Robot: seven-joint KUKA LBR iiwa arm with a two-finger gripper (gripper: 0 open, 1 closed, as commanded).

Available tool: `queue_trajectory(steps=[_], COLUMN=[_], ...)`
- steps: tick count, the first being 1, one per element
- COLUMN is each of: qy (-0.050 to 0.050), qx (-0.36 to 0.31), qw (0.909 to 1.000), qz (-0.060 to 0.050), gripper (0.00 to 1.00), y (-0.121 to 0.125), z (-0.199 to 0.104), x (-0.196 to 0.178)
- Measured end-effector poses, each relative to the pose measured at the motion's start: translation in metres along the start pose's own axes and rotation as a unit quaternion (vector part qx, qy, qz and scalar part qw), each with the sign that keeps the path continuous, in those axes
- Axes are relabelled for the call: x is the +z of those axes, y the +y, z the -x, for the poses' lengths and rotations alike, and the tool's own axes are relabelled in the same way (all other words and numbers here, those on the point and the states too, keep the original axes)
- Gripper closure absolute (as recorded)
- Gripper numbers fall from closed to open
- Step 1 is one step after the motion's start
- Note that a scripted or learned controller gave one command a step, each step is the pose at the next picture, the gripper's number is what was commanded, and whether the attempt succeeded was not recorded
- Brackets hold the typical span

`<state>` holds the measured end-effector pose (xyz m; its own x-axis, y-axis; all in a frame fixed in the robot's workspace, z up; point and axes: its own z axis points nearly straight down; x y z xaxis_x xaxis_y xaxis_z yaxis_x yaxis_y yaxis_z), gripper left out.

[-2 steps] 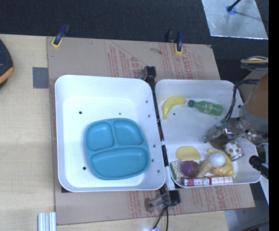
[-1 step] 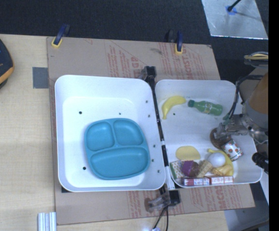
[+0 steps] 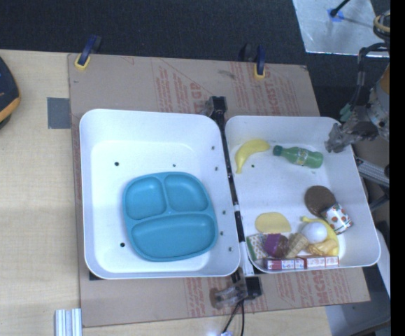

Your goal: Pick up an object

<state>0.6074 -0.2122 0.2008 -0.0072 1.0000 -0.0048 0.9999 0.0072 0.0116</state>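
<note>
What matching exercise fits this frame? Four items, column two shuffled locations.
Column 1:
1. blue divided plate
2. green bottle
3. banana
4. gripper

Column 2:
A. right bin, upper left part, near the divider
B. at the right bin's upper right edge
C. left bin
D. right bin, upper middle, lying on its side

Pairs: 1-C, 2-D, 3-A, 4-B

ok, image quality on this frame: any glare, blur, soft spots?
Camera view: even overhead light, soft shadows. The left bin reads bright, near blown out, around the blue tray. The small items heaped at the right bin's near edge look mushy. The end effector at the right is dark and blurred.
</note>
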Motion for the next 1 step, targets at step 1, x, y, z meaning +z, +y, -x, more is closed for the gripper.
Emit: queue_trajectory(steps=[1], qy=[0.001], qx=[0.000], qw=[1.0000], qz=[-0.003], gripper=[1.00], y=[0.0529], z=[-0.0241], x=[-0.0403])
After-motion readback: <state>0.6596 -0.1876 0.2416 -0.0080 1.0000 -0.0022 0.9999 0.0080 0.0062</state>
